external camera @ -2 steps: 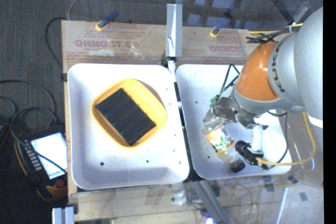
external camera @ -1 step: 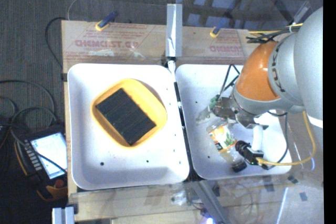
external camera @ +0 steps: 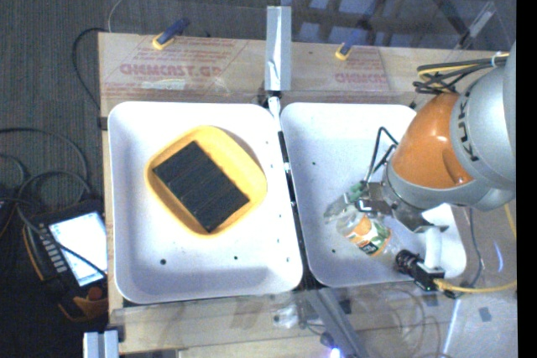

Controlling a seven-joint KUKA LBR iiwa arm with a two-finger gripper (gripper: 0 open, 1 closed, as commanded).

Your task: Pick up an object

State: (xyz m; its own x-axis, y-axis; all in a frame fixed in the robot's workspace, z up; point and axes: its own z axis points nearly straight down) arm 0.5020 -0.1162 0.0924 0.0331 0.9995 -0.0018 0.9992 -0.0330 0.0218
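On the left side of the counter point(external camera: 126, 75), a shallow white bin point(external camera: 134, 264) is seen, and a second white bin point(external camera: 323, 147) is set just beside it on the right. Their inner edges are touching down the middle.

A yellow rounded dish point(external camera: 243, 155) is laid near the middle of the left bin, and a flat black ridged slab point(external camera: 201, 186) is laid on it, turned at a slant. White floor is left open all around the dish, most of all along the near edge.

A clear plastic bottle with an orange label point(external camera: 362, 230) is found in the right bin, near its lower right corner and close to the near edge. The upper and left parts of that bin are left open.

The grey arm with the orange band point(external camera: 432, 151) is reached in from the right, over the right edge of that bin. The pincer point(external camera: 367, 199) is placed right at the bottle. Whether it is wide or narrow cannot be told, because it is hidden by the arm.
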